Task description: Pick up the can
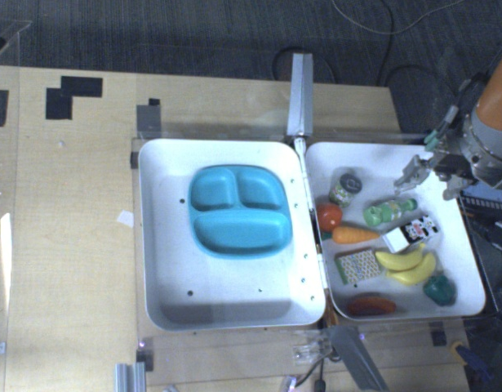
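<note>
The can (345, 188) is small, with a dark grey lid and a greenish label. It stands near the back left of the right bin (361, 155). My gripper (434, 180) hangs open over the bin's back right corner, its two grey fingers spread apart with nothing between them. It is well to the right of the can, with a bare stretch of bin floor between them.
The right bin also holds a green bottle (390, 212), a tomato (329, 216), a carrot (354, 235), a banana (408, 265), a black-and-white box (411, 233), a mesh pad (357, 265), a red pepper (371, 305) and a teal object (439, 288). A blue divided plate (239, 210) lies in the left bin (165, 243).
</note>
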{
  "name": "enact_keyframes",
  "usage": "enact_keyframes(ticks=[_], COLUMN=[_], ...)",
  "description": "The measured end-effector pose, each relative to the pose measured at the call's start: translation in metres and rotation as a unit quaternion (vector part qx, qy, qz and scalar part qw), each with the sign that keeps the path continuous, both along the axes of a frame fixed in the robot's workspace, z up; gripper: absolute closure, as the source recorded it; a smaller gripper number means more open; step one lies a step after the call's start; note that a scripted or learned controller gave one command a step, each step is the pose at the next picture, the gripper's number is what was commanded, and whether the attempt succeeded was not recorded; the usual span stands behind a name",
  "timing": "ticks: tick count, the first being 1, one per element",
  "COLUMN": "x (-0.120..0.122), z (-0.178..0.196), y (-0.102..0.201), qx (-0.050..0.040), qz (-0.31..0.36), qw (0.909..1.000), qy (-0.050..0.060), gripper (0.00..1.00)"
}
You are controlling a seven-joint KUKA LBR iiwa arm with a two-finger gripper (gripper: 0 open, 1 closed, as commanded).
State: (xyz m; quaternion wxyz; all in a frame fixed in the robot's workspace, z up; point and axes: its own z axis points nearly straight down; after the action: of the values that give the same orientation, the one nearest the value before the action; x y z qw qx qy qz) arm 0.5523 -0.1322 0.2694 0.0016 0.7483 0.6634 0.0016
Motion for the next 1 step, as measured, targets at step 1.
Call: enact_keyframes(ticks=[1], x=[-0.0545], z=[-0.1567], y=[-0.0490], qx=[-0.0003], qz=[0.064], qw=[0.9979], qy=[0.001], gripper=[0.00])
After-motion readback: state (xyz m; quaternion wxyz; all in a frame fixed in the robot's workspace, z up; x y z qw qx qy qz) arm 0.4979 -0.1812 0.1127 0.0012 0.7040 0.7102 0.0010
